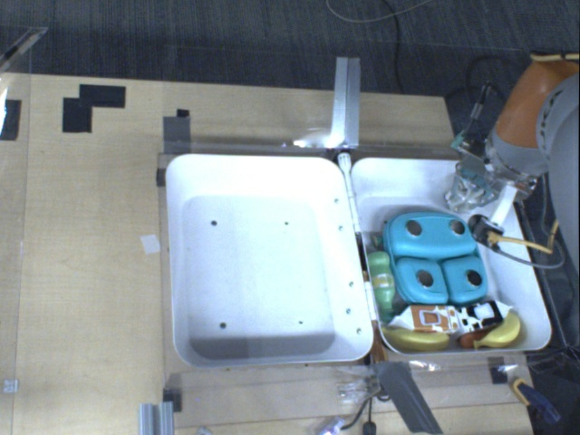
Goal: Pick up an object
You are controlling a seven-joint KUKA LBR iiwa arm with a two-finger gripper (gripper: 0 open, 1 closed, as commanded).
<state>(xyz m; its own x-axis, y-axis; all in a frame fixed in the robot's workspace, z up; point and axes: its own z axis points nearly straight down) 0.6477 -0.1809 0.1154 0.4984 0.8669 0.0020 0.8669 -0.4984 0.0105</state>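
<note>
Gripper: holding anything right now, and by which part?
Nothing visibly held. The gripper sits over the right bin's far corner, apart from the teal tray and bananas.

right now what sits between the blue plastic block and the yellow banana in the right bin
In the camera view, a small orange-and-white printed box lies between the blue plastic block and the yellow banana, close against both.

Arm [544, 116] cut off by the right edge; claw [471, 188] blurred; small carton [435, 318] half under the blue tray [433, 259]
</note>
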